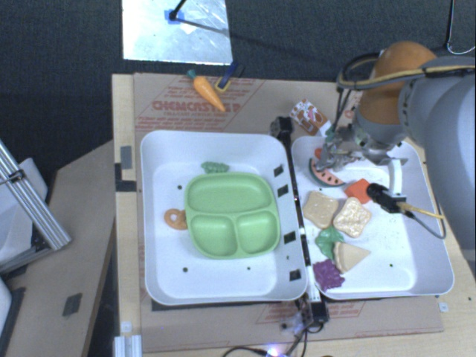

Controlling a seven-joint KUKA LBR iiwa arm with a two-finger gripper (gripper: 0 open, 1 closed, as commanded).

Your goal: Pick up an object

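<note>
Toy food pieces lie scattered in the right white bin point(428, 262): a red-and-green watermelon slice point(327, 177), tan cracker squares point(352, 217), a purple cluster point(328, 274). The grey arm's end effector point(336, 155) hangs just above the watermelon slice; whether it grips anything cannot be told. A green divided plastic plate point(229, 214) sits in the left white bin point(160, 274).

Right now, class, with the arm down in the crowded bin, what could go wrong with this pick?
1. The end effector sits over the watermelon slice near the bin wall; it might hit the wall.
2. The toast piece, cracker and orange block lie close together, so one may get nudged.
</note>
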